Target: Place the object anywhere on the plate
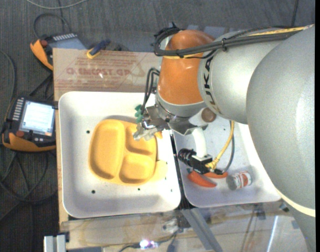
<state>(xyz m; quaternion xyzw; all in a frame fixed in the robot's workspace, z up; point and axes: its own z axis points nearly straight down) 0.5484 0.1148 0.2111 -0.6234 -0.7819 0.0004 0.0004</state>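
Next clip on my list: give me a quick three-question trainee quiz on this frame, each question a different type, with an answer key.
1. True or false: the yellow plate lies in the left bin.
2. Multiple choice: where is the gripper?
A. over the plate's upper right part
B. over the right bin
C. over the cardboard sheet
3. Fill in: the small jar with the red band lies in the ____ bin, beside the orange-red object.

Key:
1. True
2. A
3. right
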